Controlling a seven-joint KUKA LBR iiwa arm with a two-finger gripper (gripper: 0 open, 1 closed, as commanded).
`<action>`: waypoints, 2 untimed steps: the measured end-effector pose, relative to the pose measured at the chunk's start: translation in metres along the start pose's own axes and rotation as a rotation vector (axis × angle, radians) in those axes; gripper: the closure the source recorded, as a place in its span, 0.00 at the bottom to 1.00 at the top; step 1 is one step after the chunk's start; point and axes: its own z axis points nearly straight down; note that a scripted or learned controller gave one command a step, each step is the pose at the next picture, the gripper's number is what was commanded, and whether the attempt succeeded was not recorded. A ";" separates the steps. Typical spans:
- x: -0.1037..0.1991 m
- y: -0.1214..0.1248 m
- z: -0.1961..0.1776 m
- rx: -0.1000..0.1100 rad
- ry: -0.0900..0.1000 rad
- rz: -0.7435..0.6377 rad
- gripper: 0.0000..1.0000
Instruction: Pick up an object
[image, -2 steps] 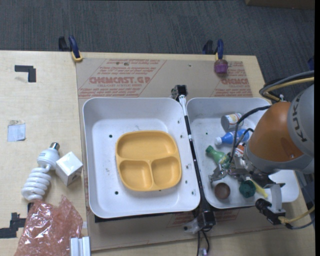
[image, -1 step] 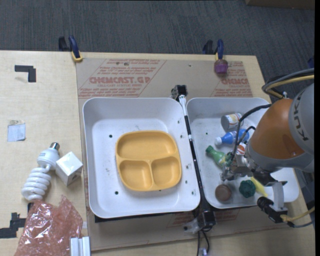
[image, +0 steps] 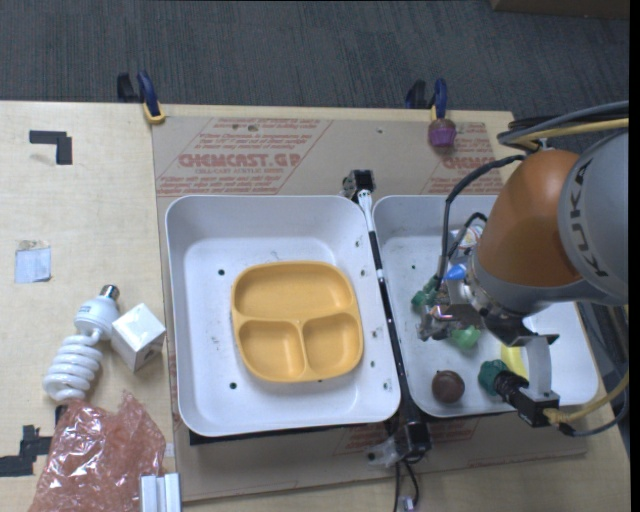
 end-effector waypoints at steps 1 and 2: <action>0.000 0.000 0.000 0.000 0.000 0.000 0.00; -0.101 0.006 0.085 0.001 0.000 0.002 0.00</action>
